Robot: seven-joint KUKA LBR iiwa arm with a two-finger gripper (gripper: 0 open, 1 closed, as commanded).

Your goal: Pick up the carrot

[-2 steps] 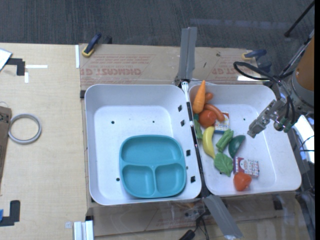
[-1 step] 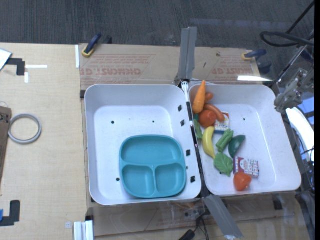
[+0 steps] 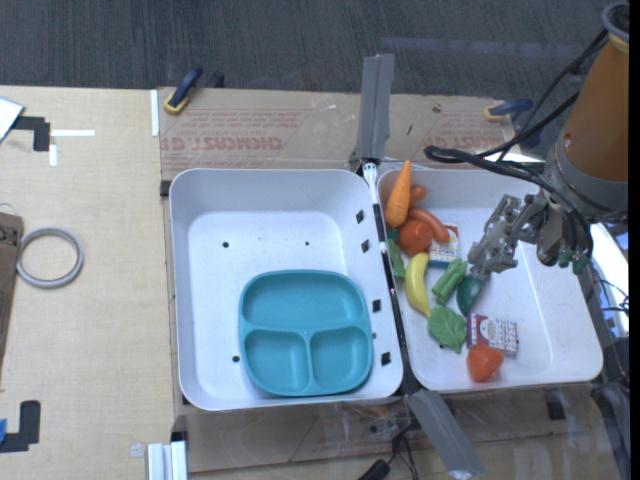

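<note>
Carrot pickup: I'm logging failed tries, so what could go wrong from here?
The gripper hangs over a green vegetable, well away from the carrot, so it may grab the wrong item. The carrot leans on the bin wall beside a tomato, so the fingers may hit the wall.

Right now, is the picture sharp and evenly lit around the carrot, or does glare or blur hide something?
In the camera view the carrot is sharp and evenly lit, leaning on the right bin's left wall; that bin's bare floor looks bright and slightly washed out; the gripper is a little soft, so fine detail there is hard to read.
</note>
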